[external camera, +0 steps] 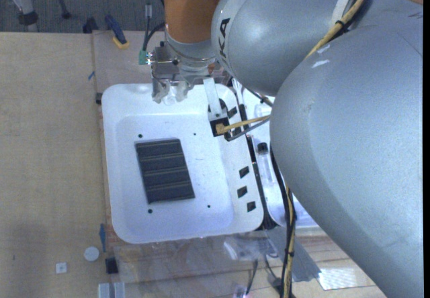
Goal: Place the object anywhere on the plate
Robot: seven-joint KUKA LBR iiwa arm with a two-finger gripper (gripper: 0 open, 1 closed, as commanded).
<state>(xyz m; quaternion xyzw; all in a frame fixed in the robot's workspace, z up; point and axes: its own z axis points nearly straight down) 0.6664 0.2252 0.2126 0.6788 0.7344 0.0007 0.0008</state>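
Observation:
A dark grey ribbed rectangular plate (pixel 164 170) lies flat on the floor of the left white bin (pixel 121 156), slightly left of its middle. My gripper (pixel 169 92) hangs over the bin's far rim, beyond the plate's top edge and apart from it. The orange band and grey wrist sit directly above it. I see no loose object on the bin floor or on the plate. The large grey arm body hides most of the right side of the view.
The right bin (pixel 265 176) is mostly covered by the arm; only a strip of its left wall and some black markers show. A blue clamp (pixel 117 31) sits on the bench behind the left bin. Small parts (pixel 91 254) lie near the front left corner.

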